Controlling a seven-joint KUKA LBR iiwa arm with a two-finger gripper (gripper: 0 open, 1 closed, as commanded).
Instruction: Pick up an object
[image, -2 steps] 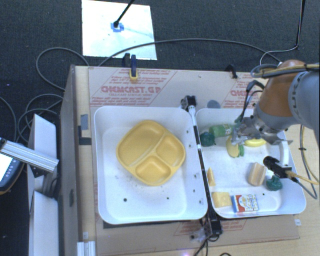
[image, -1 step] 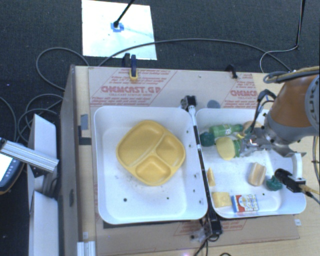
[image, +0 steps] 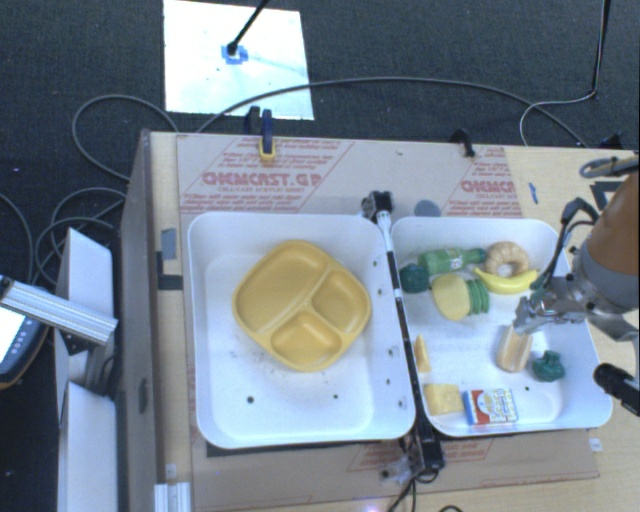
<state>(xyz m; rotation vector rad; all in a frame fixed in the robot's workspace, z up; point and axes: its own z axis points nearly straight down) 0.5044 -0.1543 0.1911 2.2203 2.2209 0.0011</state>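
Pincer (image: 535, 318), its opening impossible to judge, poised above a tan bread-like piece (image: 513, 348) in the right bin (image: 575, 405); probably light, soft, best gripped across its narrow sides.

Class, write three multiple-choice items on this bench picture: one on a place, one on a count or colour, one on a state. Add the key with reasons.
1. Which bin holds the yellow divided tray?
A. the left bin
B. the right bin
C. neither

2. How many compartments does the tray have?
A. one
B. three
C. six

3. How does the tray lie?
A. standing on edge
B. flipped upside down
C. flat, open side up

Key:
1 A, the yellow divided tray lies in the left bin, far from the claw over the right bin.
2 B, raised ridges split it into three wells.
3 C, its wells face the camera.
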